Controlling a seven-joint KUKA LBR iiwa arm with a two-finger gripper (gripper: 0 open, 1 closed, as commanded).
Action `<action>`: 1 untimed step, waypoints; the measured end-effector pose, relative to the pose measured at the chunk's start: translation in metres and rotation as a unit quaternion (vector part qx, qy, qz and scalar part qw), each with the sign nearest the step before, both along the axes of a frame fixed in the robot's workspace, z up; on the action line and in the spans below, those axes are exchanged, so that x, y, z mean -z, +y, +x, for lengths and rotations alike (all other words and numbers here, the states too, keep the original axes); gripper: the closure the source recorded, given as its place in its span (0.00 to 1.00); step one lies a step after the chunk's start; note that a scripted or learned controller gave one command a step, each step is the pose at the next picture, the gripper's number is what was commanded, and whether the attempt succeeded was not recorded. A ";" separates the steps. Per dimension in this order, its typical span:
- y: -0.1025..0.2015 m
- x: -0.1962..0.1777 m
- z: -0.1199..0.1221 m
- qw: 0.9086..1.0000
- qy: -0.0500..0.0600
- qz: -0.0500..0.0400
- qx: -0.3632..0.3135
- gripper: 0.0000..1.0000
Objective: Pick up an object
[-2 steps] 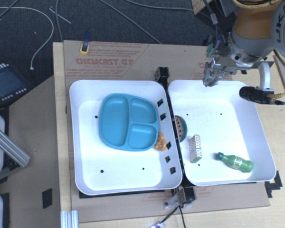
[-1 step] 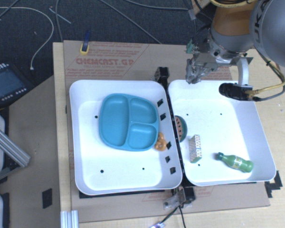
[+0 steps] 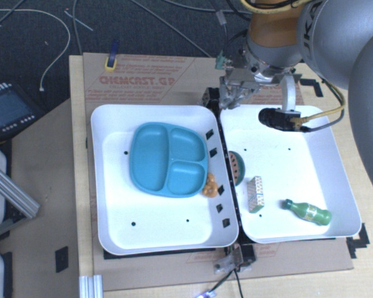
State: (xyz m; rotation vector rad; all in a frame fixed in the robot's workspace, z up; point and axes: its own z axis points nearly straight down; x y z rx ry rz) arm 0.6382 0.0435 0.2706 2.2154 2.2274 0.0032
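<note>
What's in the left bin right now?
A blue divided plate lies flat in the left bin, with a small orange piece at its lower right edge. Anything under the plate is covered.

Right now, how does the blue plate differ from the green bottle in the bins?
The blue plate sits flat in the left bin; the green bottle lies on its side in the right bin. The blue plate is far larger, wide and shallow with three compartments; the green bottle is small and slim. Both lie apart from the gripper, which is at the bins' far edge.
</note>
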 end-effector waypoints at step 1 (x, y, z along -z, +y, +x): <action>0.049 0.006 0.012 1.000 0.000 0.000 0.001 1.00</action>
